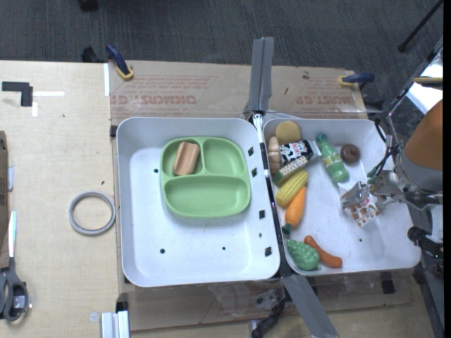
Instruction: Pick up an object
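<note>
- You can see mirrored red lettering on the flat brown cardboard sheet (232, 90) behind the bins; it is too blurred to read.

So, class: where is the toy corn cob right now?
The corn cob lies in the right bin, near its left wall, just above the carrot and below the black-and-white carton.

bench (56, 153) | two white bins (141, 259) | tape ring (92, 213) | scissors (13, 291) | cardboard sheet (183, 90)
</note>
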Robot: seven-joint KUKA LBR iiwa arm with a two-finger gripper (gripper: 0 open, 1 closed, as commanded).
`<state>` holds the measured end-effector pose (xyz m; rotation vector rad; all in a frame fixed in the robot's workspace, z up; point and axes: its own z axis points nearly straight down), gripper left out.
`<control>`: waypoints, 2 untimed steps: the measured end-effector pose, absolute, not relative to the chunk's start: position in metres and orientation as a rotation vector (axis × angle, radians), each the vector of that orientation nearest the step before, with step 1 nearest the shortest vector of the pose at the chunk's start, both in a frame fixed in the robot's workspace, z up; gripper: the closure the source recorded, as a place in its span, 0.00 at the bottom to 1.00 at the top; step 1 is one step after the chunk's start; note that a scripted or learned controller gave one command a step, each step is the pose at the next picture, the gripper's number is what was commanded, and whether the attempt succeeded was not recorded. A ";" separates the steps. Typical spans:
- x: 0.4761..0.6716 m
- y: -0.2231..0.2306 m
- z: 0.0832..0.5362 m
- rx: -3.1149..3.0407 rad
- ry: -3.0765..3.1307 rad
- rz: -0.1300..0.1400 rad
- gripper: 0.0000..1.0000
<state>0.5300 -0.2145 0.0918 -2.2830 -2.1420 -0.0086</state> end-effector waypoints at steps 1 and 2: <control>0.557 -0.176 0.091 -2.316 -2.123 0.001 0.00; 0.557 -0.177 0.101 -2.316 -2.122 0.003 1.00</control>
